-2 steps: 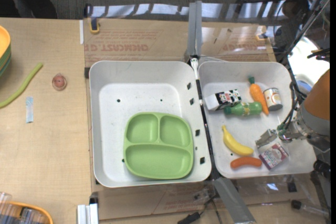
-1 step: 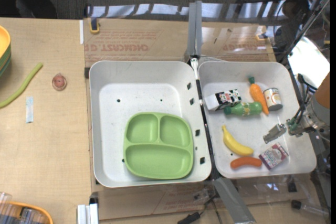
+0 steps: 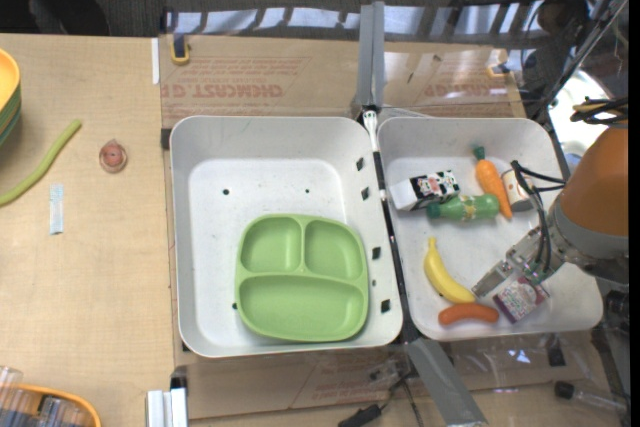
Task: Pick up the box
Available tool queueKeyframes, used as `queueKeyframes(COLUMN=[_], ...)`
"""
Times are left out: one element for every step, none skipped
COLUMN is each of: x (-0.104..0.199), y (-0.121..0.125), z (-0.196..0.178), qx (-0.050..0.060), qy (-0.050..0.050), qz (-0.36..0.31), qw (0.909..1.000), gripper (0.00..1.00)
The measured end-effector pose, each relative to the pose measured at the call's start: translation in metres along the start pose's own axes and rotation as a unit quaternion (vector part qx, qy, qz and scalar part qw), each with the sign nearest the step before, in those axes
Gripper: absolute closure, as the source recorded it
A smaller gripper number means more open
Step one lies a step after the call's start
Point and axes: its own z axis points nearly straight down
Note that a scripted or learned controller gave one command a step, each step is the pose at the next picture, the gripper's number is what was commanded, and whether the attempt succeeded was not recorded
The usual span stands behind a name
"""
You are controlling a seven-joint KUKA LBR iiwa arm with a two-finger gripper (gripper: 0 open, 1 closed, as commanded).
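A small white box (image 3: 432, 187) with black and red print lies in the upper left of the right bin (image 3: 575, 315). It sits against a green bottle (image 3: 466, 207). My gripper (image 3: 507, 272) hangs low over the bin's lower right part, well below and to the right of that box. A small pink and white packet (image 3: 520, 300) lies just under and beside the gripper tip. I cannot see whether the gripper touches it.
In the right bin are also an orange carrot (image 3: 490, 187), a banana (image 3: 444, 276), a red sausage (image 3: 467, 314) and a small white and brown item (image 3: 515, 185). The left bin (image 3: 200, 215) holds a green divided plate (image 3: 302, 279).
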Motion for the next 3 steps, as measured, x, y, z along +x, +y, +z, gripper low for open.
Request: queueKeyframes(x=[-0.033,-0.002,-0.026], y=[-0.024,-0.001,-0.018], z=[-0.021,-0.004,-0.048], qx=[-0.001,0.0,-0.001], qy=[-0.002,0.0,-0.002], qz=[0.1,0.08,0.137], qw=[0.995,0.9968,0.9905], gripper=[0.0,0.0,0.0])
